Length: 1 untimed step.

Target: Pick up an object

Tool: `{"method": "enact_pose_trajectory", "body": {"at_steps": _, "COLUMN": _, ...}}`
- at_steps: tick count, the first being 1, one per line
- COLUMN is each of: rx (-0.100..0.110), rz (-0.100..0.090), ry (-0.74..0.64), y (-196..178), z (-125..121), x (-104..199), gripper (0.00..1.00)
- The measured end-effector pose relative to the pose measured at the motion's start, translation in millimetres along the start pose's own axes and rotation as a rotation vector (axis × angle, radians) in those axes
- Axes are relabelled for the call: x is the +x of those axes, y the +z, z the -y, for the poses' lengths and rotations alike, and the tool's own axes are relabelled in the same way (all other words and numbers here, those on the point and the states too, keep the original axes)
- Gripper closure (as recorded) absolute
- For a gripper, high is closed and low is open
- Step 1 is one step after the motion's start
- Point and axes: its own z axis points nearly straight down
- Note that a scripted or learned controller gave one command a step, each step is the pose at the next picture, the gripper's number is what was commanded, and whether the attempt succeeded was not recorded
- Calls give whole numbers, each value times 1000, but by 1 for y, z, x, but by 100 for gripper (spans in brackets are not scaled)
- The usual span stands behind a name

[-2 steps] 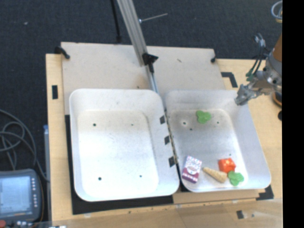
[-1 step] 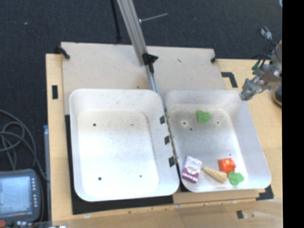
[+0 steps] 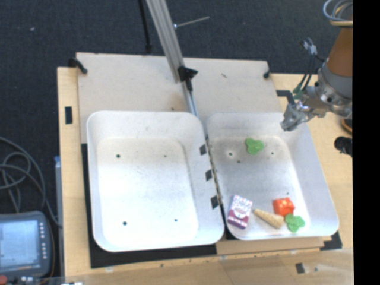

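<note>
I am hovering my gripper [image 3: 290, 122] over the far right corner of the right bin [image 3: 314, 177], reaching in from the right side of the bench. The view is too small and blurred to show how the gripper is set, so I cannot tell its state, and I am seeing nothing carried in it.

The things I could be picking are all lying in this right bin. Nearest to me is a small green piece [image 3: 255, 146], sitting alone on the bin floor, near the gripper but apart from it. Down by the near rim a cluster is gathering: a purple and white carton [image 3: 240, 212] against the left wall, a tan cone [image 3: 270, 219] just beside it, then an orange-red block [image 3: 283, 206] and a second green piece [image 3: 294, 222], these last two touching or nearly so. The left bin [image 3: 148, 177] is lying beside this one, well apart from my reach.

I am judging the approach as only beginning. To do it well, I would be choosing the lone green piece: it has open floor on every side, so closing on it is not going to knock a neighbour. I would be centring over it before descending, coming straight down, and keeping away from the bin's sloping wall. The crowded near corner looks the riskier pick, as a grasp there could be catching two things at once or pushing one against the rim.
</note>
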Motion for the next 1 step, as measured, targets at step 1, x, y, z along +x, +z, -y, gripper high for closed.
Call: {"method": "enact_pose_trajectory", "body": {"at_steps": 1, "rx": 0, "rz": -1, "ry": -2, "y": 9, "z": -5, "x": 60, "gripper": 100}}
